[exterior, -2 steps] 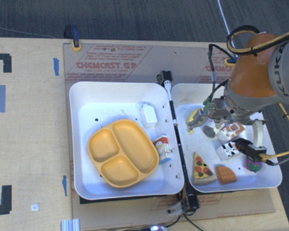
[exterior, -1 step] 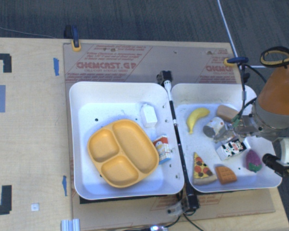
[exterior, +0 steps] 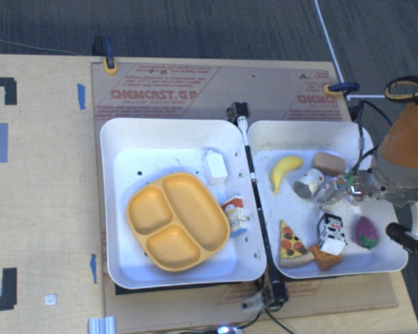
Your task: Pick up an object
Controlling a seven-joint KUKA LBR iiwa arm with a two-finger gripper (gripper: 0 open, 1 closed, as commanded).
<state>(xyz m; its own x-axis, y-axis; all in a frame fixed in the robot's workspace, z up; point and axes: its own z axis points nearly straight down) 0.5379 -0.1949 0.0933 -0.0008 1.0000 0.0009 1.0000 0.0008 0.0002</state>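
My end effector (exterior: 343, 188) hangs low beside the grey cup (exterior: 308, 184), lining up a grab; its spread I cannot tell

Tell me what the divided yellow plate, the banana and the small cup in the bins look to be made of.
Divided yellow plate: likely moulded plastic, smooth with a soft sheen and rounded compartment walls.
Banana: probably a plastic toy, since its yellow is uniform and unblemished.
Small cup: looks metallic, grey with a bright rim, though painted plastic is possible. It lies on its side near the hand.

Wooden bench (exterior: 42, 207) carries brown sheet (exterior: 195, 89); two white bins (exterior: 118, 186) on it.
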